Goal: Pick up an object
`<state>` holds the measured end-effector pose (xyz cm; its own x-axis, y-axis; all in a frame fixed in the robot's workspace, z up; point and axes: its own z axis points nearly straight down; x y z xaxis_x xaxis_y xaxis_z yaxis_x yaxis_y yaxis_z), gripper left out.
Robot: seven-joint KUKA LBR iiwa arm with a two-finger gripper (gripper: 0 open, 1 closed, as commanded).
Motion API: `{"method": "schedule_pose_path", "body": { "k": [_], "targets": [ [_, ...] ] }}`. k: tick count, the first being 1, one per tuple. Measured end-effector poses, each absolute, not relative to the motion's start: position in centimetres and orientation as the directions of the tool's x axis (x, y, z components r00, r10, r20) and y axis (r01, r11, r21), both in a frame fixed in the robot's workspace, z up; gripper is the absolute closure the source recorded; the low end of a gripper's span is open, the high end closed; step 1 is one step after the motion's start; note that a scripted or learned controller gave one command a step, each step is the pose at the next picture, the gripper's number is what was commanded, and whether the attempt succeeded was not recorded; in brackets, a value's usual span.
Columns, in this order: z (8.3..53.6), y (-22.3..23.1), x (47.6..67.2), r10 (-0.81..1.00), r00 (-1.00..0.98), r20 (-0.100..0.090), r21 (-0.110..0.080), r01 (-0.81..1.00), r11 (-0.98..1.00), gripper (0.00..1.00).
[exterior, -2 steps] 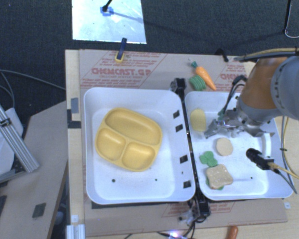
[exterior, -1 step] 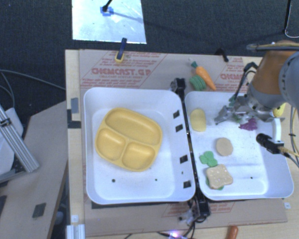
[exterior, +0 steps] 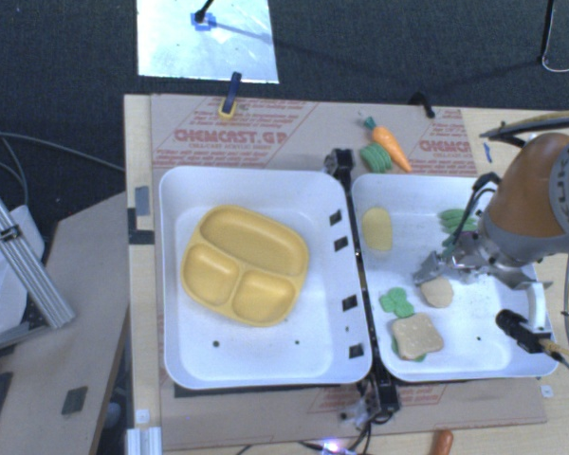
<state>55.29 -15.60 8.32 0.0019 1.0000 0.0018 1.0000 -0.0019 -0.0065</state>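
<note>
a: which thing is it after?

b: likely the pale round piece (exterior: 437, 293), lying mid right bin (exterior: 474, 190), toward its front half. the gripper (exterior: 443, 269) is right over it, touching or nearly so.

a: are the jaws closed on it?

b: i can't tell how they stand; the metal blurs together there.

a: what's nearby?

b: a sandwich (exterior: 416, 336) at the front edge, a green bit (exterior: 395, 301) beside it, a yellow oval (exterior: 376, 227) toward the back. a yellow tray (exterior: 244, 264) sits in the left bin (exterior: 180, 349), and a carrot (exterior: 389, 145) lies on the table behind the bins.
</note>
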Motion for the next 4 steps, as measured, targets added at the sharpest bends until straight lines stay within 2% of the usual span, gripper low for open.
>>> {"method": "schedule_pose_path", "body": {
  "k": [1,2,3,4],
  "targets": [
    [8.4,-12.7,54.6,1.0,-0.005,0.002,-0.001,1.0,0.005,0.0],
    [8.5,-10.4,58.6,1.0,-0.007,-0.001,0.005,1.0,0.007,0.0],
    [8.5,-15.5,63.8,1.0,-0.001,0.003,-0.006,1.0,0.001,0.0],
    [8.4,-16.1,56.8,1.0,0.002,0.001,-0.004,1.0,-0.002,0.0]
  ]
}}
